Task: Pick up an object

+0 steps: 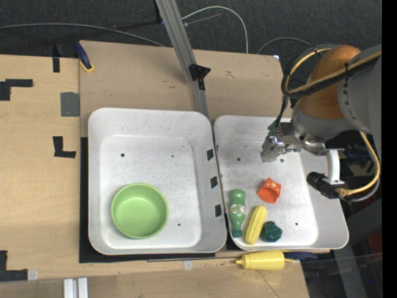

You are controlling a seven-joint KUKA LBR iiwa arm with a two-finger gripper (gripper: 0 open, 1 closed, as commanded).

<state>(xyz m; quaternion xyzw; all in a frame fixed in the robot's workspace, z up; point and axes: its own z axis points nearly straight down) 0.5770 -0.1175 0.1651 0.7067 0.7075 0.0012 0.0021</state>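
Left bin [105, 129]: green bowl [139, 210]. Right bin [242, 132]: orange block [269, 190], green bottle [237, 207].

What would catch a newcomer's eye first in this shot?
Probably the green bowl, alone in the left bin. Next, the cluster at the right bin's near edge: orange piece, green bottle, yellow corn. The arm's hand hovers above them.

Left bin [99, 166]: white, finely speckled dark, holding a lime-green bowl [139, 210]. Right bin [248, 135]: white, with an orange-red block [269, 190], a pale green bottle [236, 207], a yellow piece [255, 223] and a dark green lump [271, 231]. Bench [37, 166]: tan with black tape marks; yellow item [263, 261] at front edge; arm [347, 85] grey, banded orange.
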